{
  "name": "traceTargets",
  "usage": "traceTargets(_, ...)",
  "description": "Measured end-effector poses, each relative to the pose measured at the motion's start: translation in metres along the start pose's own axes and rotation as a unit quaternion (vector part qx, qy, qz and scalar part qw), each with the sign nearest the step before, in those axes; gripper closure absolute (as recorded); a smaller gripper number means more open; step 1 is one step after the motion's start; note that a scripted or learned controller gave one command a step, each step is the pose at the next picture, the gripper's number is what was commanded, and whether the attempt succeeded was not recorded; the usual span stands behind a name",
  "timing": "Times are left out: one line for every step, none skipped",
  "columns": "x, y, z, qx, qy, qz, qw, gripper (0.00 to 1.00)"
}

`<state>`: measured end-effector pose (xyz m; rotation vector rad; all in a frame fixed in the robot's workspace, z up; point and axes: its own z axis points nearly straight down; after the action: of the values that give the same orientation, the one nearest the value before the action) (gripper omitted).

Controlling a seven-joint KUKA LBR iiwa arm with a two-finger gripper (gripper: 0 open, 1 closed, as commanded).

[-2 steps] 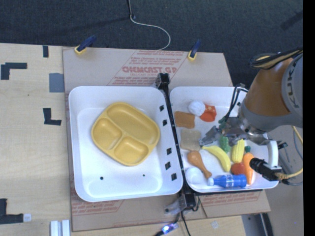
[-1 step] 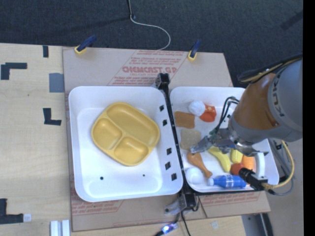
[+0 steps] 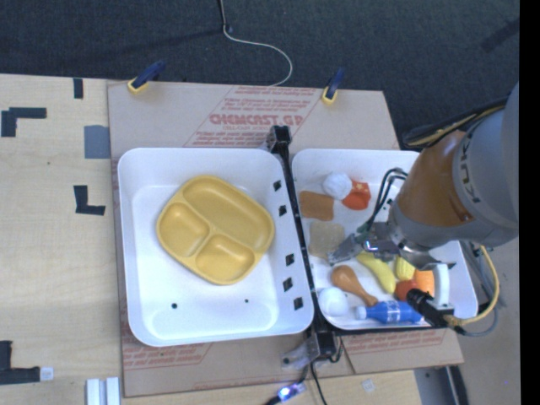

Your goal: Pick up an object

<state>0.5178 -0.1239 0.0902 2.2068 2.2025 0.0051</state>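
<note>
My gripper (image 3: 358, 248) hangs low over the right bin (image 3: 384, 157), near its middle. It is open, with nothing between the fingers. Just under and beside it lie a tan block (image 3: 324, 236) and a yellow banana (image 3: 377, 271). A brown drumstick (image 3: 352, 283) lies just in front of the gripper. Further back are a brown block (image 3: 316, 205), a white ball (image 3: 337, 184) and an orange-red piece (image 3: 358, 195). Along the front wall lie a white egg (image 3: 332, 300), a blue bottle (image 3: 391, 313) and an orange toy (image 3: 417, 286).
The left bin (image 3: 135, 251) holds a yellow compartment plate (image 3: 215, 228). A black divider (image 3: 291, 226) runs between the bins. The grey arm with its orange band (image 3: 434, 184) covers the right bin's right side. Two clamps (image 3: 146, 76) hold the cardboard at the back.
</note>
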Motion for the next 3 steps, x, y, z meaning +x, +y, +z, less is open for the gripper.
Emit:
traceTargets(0.005, -0.005, -0.004, 0.01, 0.007, -0.001, 0.9999, 1.0)
traceTargets(0.008, 0.001, -0.066, 0.008, 0.007, -0.002, 0.9999, 1.0)
traceTargets(0.006, -0.007, -0.121, 0.008, 0.007, -0.002, 0.9999, 1.0)
